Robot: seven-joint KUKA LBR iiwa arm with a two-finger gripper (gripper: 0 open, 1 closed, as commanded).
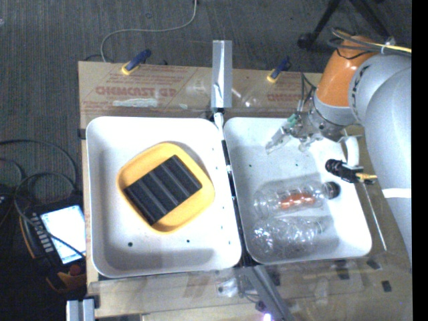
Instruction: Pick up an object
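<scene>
Camera view: arm (374, 92) from right, claw (289, 138) apart, over right bin (249, 179) rear.

Even overhead light keeps the scene bright. The white bins (160, 259) glare slightly, with soft shadows along their inner walls. The dark floor (40, 32) looks grainy, and the clear bottles (294, 202) appear hazy.
</scene>
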